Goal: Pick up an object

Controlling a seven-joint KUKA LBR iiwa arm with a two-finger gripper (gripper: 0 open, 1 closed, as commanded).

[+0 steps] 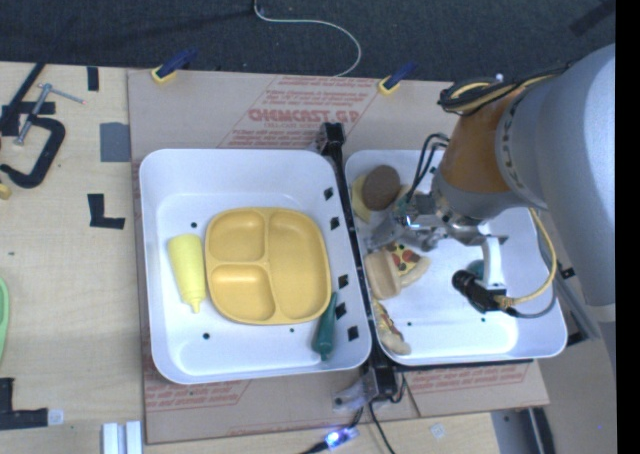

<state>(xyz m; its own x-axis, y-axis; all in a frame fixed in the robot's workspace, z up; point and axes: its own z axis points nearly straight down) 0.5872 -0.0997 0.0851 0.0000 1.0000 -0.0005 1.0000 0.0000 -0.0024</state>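
My gripper [400, 227] hangs low in the right bin [470, 337], at its left side, just above a pizza slice [397, 267] and just below a brown round cookie [380, 185]. The wrist hides the fingertips. Another tan food piece [390, 330] lies at the bin's front left corner. In the left bin [170, 342] lie a yellow divided plate [268, 264], a yellow bottle-like toy [187, 270] to its left, and a green item [326, 332] at its front right.
The grey arm with its orange band [480, 152] covers the right bin's upper right part. A black cable and connector [485, 292] hang over the bin's middle. Black clips [330, 137] join the bins. A clamp [30, 147] lies on the bench at far left.
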